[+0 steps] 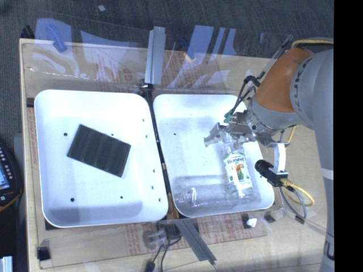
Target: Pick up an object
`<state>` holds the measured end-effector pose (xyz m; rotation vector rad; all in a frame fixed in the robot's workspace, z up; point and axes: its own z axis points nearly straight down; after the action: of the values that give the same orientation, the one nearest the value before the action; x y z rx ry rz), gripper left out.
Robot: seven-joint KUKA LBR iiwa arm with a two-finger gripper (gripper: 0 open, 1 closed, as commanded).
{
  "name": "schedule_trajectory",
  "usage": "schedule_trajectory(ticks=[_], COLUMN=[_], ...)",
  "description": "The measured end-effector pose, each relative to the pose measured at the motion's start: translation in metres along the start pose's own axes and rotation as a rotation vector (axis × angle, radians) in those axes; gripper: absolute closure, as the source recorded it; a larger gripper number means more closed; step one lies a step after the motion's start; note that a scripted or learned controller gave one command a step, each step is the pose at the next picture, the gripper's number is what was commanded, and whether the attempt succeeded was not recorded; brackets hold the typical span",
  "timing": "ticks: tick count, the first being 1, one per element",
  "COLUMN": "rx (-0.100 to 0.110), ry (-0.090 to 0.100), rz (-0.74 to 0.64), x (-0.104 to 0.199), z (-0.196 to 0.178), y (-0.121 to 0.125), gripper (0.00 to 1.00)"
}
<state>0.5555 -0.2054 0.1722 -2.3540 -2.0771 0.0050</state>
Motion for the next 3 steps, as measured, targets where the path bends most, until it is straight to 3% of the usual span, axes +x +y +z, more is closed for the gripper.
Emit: schedule_trajectory(ticks=[1, 2, 3], rx=[0.0, 0.001, -0.004], ry=[0.0, 0.002, 0.0], rz=[0.0, 0.102, -0.054], x=[0.0, 0.023, 0.002], z=[0.0, 0.013, -0.05], y=[0.0, -0.007, -0.011], gripper=[0.0, 0.0, 0.0])
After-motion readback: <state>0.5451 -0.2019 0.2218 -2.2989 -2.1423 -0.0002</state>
